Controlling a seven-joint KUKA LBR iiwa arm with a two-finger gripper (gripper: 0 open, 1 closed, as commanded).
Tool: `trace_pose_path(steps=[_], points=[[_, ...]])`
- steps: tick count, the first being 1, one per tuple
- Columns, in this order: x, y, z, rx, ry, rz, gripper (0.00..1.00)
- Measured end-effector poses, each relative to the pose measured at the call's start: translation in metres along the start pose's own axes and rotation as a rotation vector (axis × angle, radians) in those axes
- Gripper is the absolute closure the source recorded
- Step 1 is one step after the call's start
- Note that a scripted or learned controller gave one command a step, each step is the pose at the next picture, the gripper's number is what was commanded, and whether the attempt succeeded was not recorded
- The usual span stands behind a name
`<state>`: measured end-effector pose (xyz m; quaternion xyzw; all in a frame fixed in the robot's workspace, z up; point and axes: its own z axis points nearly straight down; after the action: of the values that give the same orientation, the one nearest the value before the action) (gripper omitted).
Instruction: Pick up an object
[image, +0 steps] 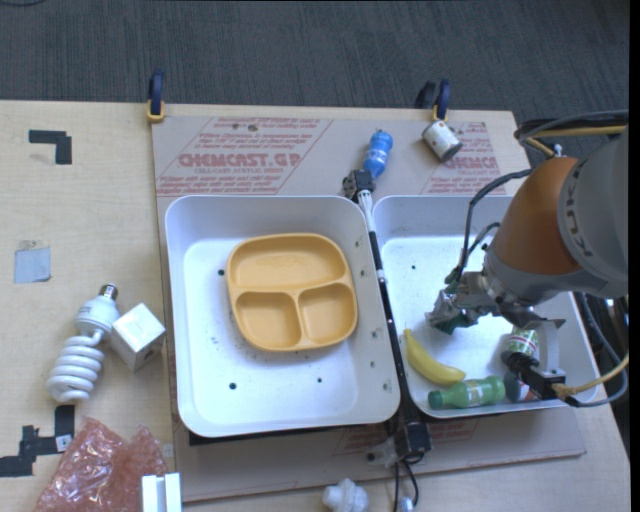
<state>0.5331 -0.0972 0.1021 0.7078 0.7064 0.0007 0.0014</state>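
The gripper (450, 312) is hanging low in the right bin (420, 225), and whether it is wide or narrow cannot be told. A yellow banana (430, 362) is lying just below it, with a green bottle (468, 392) sitting along the bin's near wall and a small can (521, 346) standing to its right. The left bin (190, 300) is carrying a yellow divided tray (292, 290). A light bulb (84, 345) and white cube (138, 332) are resting on the worktop (90, 210), well apart.
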Motion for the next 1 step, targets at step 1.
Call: trace_pose_path(steps=[1], points=[[-0.0256,0.0795,0.0097,0.002,0.000,-0.004,1.00]])
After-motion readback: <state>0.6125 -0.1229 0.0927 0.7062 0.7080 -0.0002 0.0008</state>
